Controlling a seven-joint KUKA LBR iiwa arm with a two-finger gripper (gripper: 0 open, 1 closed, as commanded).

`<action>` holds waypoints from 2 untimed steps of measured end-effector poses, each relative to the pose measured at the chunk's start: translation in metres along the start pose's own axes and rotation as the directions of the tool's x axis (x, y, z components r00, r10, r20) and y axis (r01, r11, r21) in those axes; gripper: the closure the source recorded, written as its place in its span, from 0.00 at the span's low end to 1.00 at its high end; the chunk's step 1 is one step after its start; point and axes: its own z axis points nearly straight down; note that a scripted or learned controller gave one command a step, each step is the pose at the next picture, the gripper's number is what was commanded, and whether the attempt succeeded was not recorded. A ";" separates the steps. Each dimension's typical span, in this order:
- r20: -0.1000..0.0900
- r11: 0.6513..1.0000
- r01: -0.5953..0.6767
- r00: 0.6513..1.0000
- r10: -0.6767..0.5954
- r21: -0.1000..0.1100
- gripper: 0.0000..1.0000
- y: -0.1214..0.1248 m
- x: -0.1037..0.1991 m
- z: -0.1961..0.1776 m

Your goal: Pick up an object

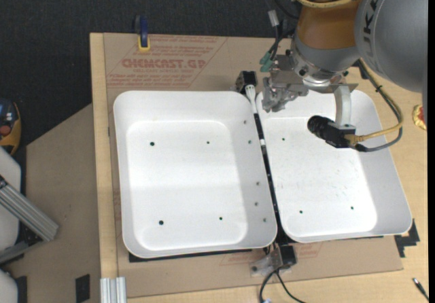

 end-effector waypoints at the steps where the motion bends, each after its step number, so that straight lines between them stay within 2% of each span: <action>1: 0.000 1.000 -0.003 1.000 0.003 -0.014 1.00 -0.028 0.008 -0.050; 2: -0.001 1.000 0.000 1.000 0.000 -0.016 1.00 -0.043 0.038 -0.096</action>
